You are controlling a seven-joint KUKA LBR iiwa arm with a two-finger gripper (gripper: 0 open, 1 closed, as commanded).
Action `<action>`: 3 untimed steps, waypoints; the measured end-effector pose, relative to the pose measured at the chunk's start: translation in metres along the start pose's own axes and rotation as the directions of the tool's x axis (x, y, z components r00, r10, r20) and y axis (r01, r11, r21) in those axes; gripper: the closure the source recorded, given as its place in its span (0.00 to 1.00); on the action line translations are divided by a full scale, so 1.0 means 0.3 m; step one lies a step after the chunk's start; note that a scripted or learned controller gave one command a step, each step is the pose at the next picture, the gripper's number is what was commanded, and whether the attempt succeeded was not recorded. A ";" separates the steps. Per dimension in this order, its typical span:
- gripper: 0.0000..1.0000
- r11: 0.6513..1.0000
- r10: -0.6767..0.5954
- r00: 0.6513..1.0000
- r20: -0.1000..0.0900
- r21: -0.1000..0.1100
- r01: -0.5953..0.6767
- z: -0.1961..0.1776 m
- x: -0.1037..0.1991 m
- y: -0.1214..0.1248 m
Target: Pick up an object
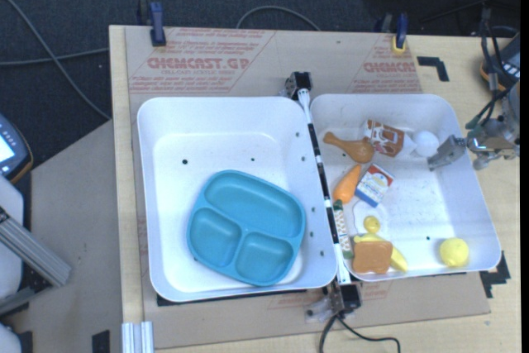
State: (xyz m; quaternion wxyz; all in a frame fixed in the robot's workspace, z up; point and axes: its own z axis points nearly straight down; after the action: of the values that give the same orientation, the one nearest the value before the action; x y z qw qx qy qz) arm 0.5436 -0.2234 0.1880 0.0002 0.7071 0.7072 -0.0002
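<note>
Objects such as the yellow ball (pixel 453 251) and carrot (pixel 348 183) were left lying in the right bin (pixel 475 186); nothing was seen lifted, and the gripper (pixel 450 151), at the bin's right edge, could not be judged.

Robot end effector: visible components

At the right edge of the right bin (pixel 463 116), the gripper (pixel 448 153) appears as a small grey metal assembly with a pale, dull finish. One slim grey finger (pixel 445 155) projects from a blockier grey body (pixel 488 143) with angular, bracket-like faces and a small light-coloured fitting on its upper side. Thin dark cables (pixel 493 99) run upward from the body in loose curves toward the bench's far right corner, where they meet a dark fitting carrying an orange-tan part (pixel 489 72). Screws and markings are too small to resolve at this resolution.
</note>
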 end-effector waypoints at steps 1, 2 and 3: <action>0.00 1.000 -0.006 1.000 -0.007 0.010 0.007 0.166 0.311 -0.120; 0.00 1.000 -0.007 1.000 -0.001 -0.005 0.007 0.354 0.433 0.181; 0.00 1.000 0.002 1.000 -0.003 0.006 -0.002 0.346 0.433 0.023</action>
State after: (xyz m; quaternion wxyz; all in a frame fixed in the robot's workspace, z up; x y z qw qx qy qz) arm 0.5505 -0.0934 0.0843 -0.0029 0.7077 0.7065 -0.0013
